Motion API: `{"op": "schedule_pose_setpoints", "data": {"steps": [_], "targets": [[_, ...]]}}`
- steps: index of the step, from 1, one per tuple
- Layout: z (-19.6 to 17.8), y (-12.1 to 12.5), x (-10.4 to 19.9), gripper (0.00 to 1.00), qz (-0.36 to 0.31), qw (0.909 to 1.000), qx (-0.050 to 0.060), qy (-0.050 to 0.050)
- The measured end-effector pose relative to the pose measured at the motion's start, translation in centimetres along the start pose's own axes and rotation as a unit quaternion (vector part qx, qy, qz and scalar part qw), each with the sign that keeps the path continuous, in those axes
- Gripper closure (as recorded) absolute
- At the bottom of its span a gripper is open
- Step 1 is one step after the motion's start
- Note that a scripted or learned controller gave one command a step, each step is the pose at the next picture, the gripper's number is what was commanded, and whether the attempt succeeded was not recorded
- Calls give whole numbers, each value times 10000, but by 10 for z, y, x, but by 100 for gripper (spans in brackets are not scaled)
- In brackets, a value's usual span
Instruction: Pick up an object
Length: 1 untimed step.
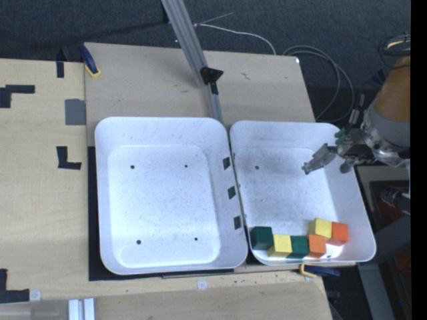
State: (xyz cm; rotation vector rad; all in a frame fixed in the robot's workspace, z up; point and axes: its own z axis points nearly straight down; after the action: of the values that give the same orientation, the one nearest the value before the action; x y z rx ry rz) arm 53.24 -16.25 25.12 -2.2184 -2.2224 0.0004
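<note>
The jaws (325, 157) hang over the upper right part of the right bin (280, 139), reaching in from the right edge, with 1 grey finger (316, 161) slanting down toward the bin floor; how far they are parted cannot be told from this angle, and nothing shows between them. The blocks lie well apart from the jaws, bunched along the near rim of the same bin: a dark green block (261, 237), a yellow block (282, 244), a second green block (299, 246), an orange block (317, 244), another yellow block (323, 228) and an orange-red block (339, 232). The left bin (107, 145) sits just beside it on the counter (147, 79).
</note>
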Motion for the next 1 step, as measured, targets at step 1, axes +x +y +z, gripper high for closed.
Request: {"op": "schedule_pose_setpoints", "data": {"steps": [1], "targets": [[24,-42,32,0,5,10000,27,7]]}}
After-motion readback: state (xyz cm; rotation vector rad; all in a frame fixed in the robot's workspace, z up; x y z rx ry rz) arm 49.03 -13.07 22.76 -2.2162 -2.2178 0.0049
